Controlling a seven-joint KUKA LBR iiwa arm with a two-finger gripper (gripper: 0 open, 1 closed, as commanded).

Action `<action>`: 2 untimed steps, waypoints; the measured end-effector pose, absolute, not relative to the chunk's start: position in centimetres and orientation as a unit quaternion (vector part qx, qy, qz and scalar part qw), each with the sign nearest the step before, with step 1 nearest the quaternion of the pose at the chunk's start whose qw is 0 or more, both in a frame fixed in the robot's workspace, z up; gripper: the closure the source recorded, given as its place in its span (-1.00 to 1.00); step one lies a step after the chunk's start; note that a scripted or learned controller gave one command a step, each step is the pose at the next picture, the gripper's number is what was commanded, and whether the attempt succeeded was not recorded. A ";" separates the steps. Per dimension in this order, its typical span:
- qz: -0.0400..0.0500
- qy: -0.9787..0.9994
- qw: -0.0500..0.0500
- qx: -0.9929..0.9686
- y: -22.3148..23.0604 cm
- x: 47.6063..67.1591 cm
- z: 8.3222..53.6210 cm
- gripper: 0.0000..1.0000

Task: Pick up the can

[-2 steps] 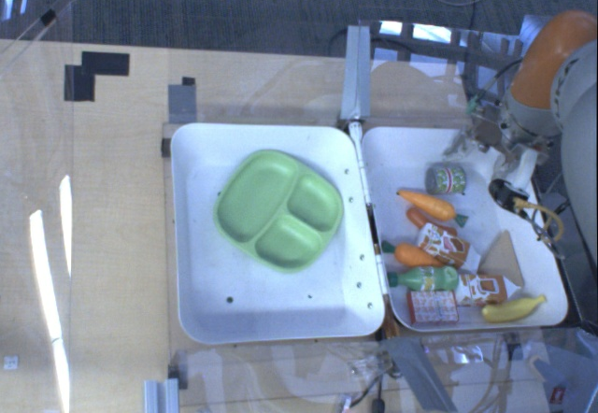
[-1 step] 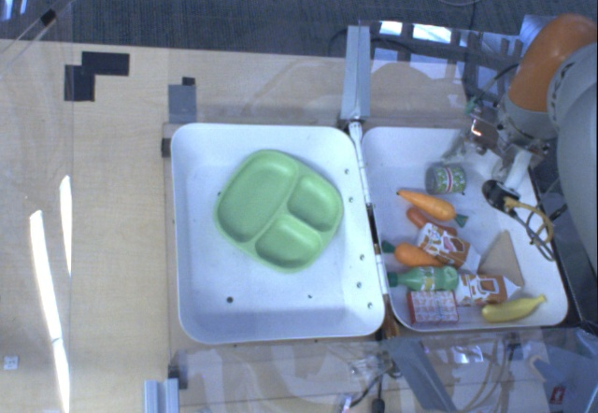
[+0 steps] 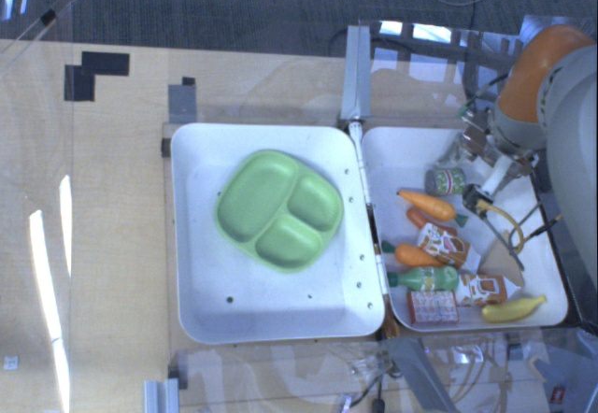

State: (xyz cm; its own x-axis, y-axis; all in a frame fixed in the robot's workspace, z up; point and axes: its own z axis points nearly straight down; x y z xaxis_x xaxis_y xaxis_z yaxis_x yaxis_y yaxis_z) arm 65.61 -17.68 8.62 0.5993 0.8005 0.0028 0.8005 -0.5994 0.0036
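The can (image 3: 448, 181) is seen upper right of frame, in the right bin (image 3: 392, 151); the end effector (image 3: 478, 162) is just beside it, grip state indiscernible.

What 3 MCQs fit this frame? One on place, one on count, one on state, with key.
1. Which bin holds the can?
A. The right bin
B. The left bin
C. Neither, it is on the bench

2. How many carrots lie in the right bin?
A. None
B. Two
C. Five

3. How does the green divided plate sit?
A. Stacked on the banana
B. Hanging from the arm
C. Flat on the floor of the left bin

Key:
1 A: the can lies near the top of the right bin, next to the claw.
2 B: one carrot lies just below the can, another carrot lower down by the green bottle.
3 C: the plate rests alone in the left bin, compartments facing up.
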 end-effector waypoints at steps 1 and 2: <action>0.005 0.450 0.003 0.893 -17.5 65.9 9.9 1.00; 0.005 0.450 0.003 0.893 -17.5 65.9 9.9 -1.00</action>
State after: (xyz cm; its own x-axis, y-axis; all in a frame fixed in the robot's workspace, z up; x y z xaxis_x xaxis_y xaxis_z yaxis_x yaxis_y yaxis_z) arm 65.87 -17.50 9.92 0.5943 0.8042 0.0056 0.8042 -0.5943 0.0091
